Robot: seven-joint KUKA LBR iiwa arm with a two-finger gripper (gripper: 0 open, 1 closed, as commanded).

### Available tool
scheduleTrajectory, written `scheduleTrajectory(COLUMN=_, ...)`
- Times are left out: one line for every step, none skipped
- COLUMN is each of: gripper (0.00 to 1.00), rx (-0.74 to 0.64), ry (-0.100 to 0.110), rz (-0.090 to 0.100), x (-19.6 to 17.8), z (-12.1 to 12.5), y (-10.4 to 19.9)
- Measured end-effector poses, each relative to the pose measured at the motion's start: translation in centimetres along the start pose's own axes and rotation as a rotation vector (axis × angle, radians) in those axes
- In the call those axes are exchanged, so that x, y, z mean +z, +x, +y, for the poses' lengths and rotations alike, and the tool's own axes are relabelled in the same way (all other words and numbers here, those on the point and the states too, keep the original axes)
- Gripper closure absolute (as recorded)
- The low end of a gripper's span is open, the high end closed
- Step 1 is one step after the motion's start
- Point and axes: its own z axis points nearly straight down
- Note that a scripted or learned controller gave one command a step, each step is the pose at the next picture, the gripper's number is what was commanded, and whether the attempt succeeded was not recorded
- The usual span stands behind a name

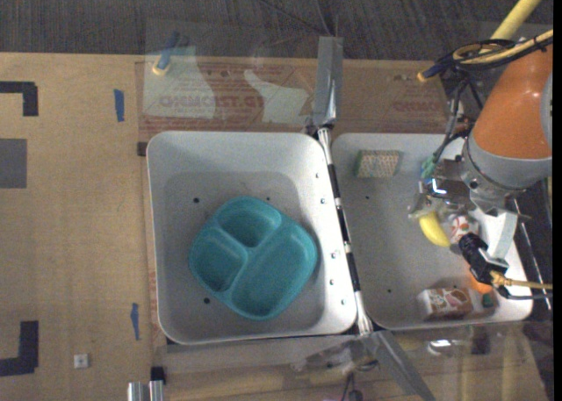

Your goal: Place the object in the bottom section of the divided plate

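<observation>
A teal divided plate (253, 256) lies in the left bin (176, 162), tilted, with two small sections at its upper left and one large section at its lower right. My gripper (439, 206) hangs low over the right bin (386, 285), at its right side, under the orange wrist band. A yellow banana-like object (433, 230) lies right beneath it. The wrist hides how the fingers stand.
In the right bin, a greenish sponge-like pad (378, 163) rests near the far wall. A small red and white carton (448, 301) sits at the near right corner, and an orange piece (481, 283) lies beside it. Cables run along the arm.
</observation>
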Motion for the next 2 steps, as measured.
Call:
scheduleTrajectory(gripper=1.0, rx=0.014, ry=-0.002, rz=0.0, x=-4.2, z=-1.2, y=7.6)
scheduleTrajectory(gripper=1.0, rx=0.022, ry=-0.002, rz=-0.001, x=-3.5, z=-1.4, y=13.7)
